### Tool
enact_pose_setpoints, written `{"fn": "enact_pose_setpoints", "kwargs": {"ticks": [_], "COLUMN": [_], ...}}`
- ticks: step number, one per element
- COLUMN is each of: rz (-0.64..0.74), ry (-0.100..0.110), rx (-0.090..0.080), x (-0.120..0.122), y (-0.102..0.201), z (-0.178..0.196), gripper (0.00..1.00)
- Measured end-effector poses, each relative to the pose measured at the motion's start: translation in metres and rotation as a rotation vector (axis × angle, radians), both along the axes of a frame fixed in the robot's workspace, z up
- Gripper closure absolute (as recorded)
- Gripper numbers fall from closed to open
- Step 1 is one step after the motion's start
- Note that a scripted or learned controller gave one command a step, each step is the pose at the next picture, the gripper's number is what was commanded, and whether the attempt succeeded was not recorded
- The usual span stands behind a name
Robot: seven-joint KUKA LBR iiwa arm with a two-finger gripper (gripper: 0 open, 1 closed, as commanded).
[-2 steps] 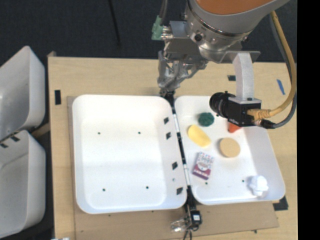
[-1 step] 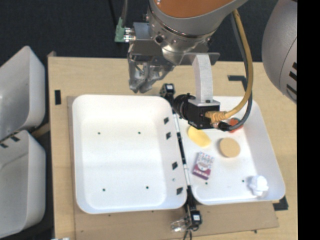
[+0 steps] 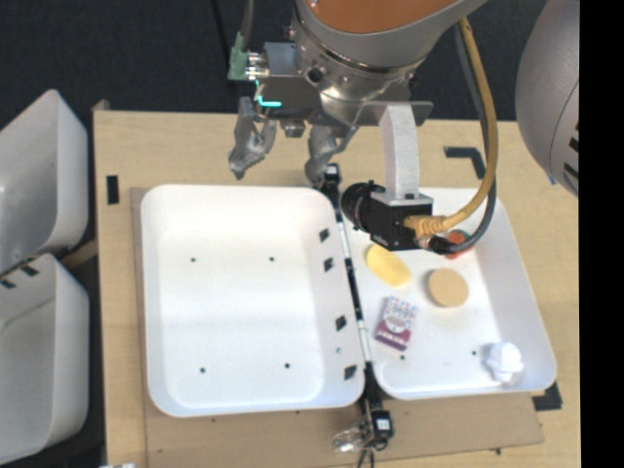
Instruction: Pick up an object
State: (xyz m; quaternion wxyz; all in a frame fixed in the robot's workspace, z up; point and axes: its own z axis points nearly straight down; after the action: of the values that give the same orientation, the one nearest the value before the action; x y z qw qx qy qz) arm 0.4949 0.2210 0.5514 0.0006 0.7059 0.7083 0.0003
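Pincer (image 3: 283, 162): above the far rim of the left bin (image 3: 156, 261), fingers apart, nothing between them.
Right bin (image 3: 526, 291): yellow piece (image 3: 388, 266), tan disc (image 3: 448, 288), purple packet (image 3: 396, 323), white lump (image 3: 504, 360).
Counter (image 3: 122, 144): carries both bins.

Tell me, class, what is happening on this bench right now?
A robot arm reaches over two white bins to pick up an object. Its gripper hangs open above the far edge of the left bin, with nothing between its fingers. In the right bin lie a yellow piece, a tan disc, a purple packet and a white lump.
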Motion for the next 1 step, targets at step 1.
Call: {"fn": "enact_pose_setpoints", "kwargs": {"ticks": [1], "rz": [0.001], "ry": [-0.003], "rx": [0.0], "x": [0.0008], "y": [-0.0009], "z": [0.0113], "gripper": [1.0]}}
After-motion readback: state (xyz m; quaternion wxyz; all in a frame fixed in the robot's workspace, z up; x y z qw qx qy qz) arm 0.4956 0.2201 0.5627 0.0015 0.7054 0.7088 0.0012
